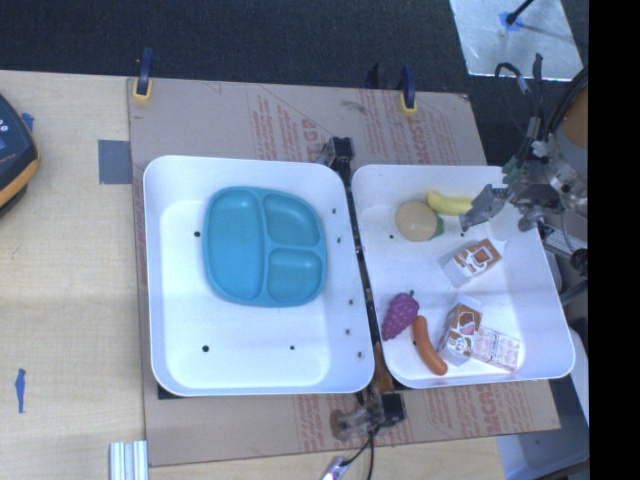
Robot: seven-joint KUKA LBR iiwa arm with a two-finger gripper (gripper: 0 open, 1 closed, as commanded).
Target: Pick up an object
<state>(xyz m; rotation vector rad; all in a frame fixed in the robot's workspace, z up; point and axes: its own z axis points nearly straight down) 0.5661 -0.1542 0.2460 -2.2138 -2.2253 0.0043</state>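
The hand (482, 208) hangs over the upper right of the right bin (560, 298), just beside the banana (450, 204) and round bun (416, 220), with a small carton (474, 259) just below it; whether it is spread or pressed together I cannot tell. Carton printing is too small to read. The arm enters from the right edge, and a blue plate (265, 246) lies in the left bin (170, 268).

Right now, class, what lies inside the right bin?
Right bin: a banana, a tan bun, purple grapes, a sausage and two small cartons. Whatever is beneath the gripper is covered.
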